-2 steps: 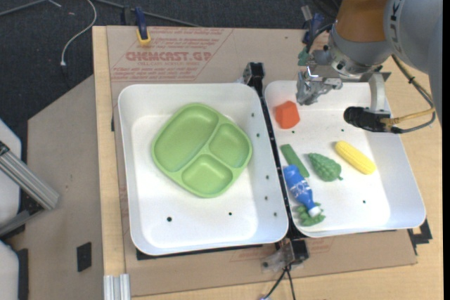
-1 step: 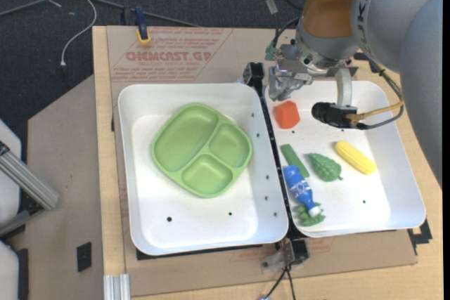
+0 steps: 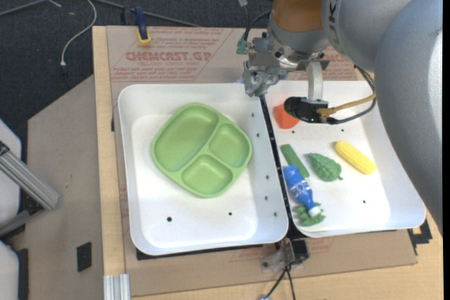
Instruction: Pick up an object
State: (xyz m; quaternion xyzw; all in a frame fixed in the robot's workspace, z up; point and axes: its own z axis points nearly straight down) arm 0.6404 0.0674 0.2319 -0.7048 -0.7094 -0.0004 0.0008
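Just beside the gripper (image 3: 259,84), toward the near right, an orange piece (image 3: 284,116) is seen. Whether the gripper is parted or closed cannot be told.

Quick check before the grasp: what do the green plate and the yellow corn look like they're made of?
Plate: likely molded plastic, going by its even light green, smooth satin surface and soft rounded dividers. Corn: probably a plastic or rubber toy, uniform bright yellow with a slight sheen; its kernel texture is too small to tell.

2 white bins (image 3: 140,221), 1 green plate (image 3: 202,150), 5 small toys (image 3: 355,157).
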